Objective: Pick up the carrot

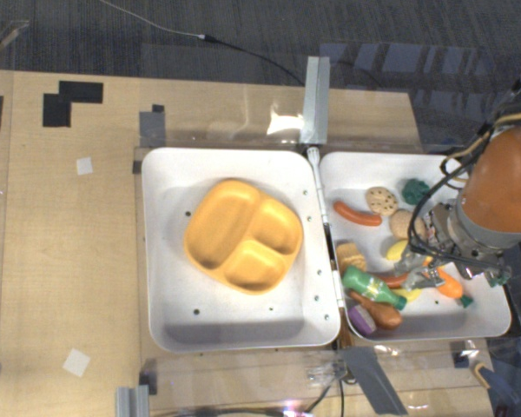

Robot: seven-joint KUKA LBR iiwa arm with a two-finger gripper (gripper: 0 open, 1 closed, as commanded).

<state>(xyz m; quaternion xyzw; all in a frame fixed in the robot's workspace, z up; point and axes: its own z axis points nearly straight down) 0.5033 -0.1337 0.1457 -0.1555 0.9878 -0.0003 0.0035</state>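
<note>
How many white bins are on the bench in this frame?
2: the left bin holds a yellow divided plate; the right bin holds the toy food.

Two white bins sit side by side on the bench. The left bin (pixel 165 320) holds a yellow divided plate (pixel 241 233) — three compartments, lying near its middle. The right bin (pixel 495 324) is crowded with toy food: a red sausage (pixel 358 215), a cookie (pixel 381 200) just beside it, a green piece (pixel 414 189) near the back wall, a green bottle (pixel 372 286), a purple piece (pixel 361 320) at the front. The arm (pixel 504 189) reaches in from the right, its gripper (pixel 424 274) low among the items. The carrot (pixel 450 287) lies just right of the gripper — whether they touch cannot be told.
</note>
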